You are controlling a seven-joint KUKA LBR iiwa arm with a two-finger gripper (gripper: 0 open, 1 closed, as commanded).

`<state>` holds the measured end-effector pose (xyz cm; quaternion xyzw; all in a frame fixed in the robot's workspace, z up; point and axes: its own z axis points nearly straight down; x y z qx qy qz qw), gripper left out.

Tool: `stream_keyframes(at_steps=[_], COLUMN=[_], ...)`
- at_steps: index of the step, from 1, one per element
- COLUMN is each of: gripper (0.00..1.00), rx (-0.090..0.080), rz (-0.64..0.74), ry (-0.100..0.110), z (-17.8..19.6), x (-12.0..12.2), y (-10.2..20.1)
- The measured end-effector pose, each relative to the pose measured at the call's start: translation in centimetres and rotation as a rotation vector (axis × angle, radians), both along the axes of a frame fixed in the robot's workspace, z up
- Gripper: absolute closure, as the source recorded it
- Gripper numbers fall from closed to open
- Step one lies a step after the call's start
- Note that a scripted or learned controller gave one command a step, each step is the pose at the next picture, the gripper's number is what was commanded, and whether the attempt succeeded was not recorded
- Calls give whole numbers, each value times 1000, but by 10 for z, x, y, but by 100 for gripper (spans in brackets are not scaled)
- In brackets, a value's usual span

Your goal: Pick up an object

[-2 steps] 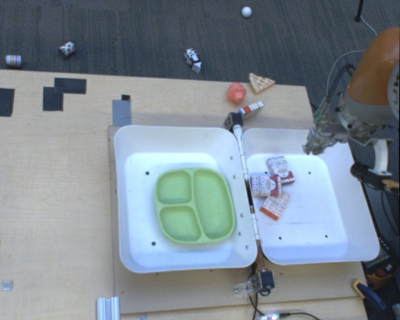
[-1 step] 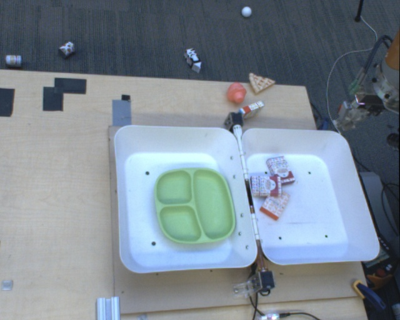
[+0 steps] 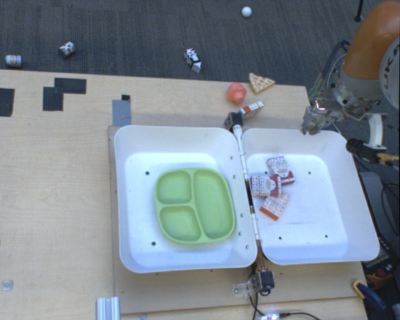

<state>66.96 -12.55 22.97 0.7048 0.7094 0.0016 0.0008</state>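
While poised above the right bin's (image 3: 350, 187) far right corner, gripper (image 3: 310, 125) away from everything; finger spread not discernible, nothing seen between them. Small red-and-white packets (image 3: 274, 185) clustered at that bin's left side, well apart from gripper. Green divided plate (image 3: 195, 205) in left bin (image 3: 134, 187).

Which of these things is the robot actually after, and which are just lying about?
For the job:
- red-and-white packets in the right bin
- gripper at that bin's far edge

Lying about:
- green divided plate in the left bin
- red ball
- pizza-slice toy
- white ball
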Motion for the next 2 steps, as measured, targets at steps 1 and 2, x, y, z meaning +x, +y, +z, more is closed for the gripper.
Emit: stream_keyframes(at_steps=[1,2], gripper=[100,100], rx=[-2,-1], rz=[-4,-2], ry=[0,0], z=[10,13], x=[-81,0], y=[-8,-33])
